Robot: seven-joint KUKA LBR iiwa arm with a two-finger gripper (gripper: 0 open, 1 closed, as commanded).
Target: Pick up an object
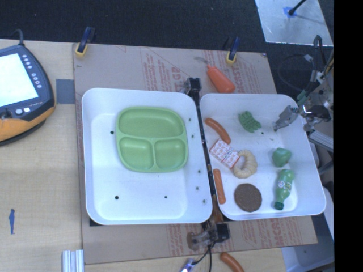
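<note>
Gripper (pixel 282 122) of mine hangs seemingly open and empty; I judge I'm approaching, next descending onto the ridged green plastic toy (pixel 249 121) just left.

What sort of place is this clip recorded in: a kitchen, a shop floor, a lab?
Most likely a robotics lab bench. Two white bins sit on cardboard held by clamps, a teach pendant lies at the left, and the food, such as the doughnut, looks like toys.

tray (pixel 152 138) in left bin (pixel 102 203), donut (pixel 245 164) right
</note>
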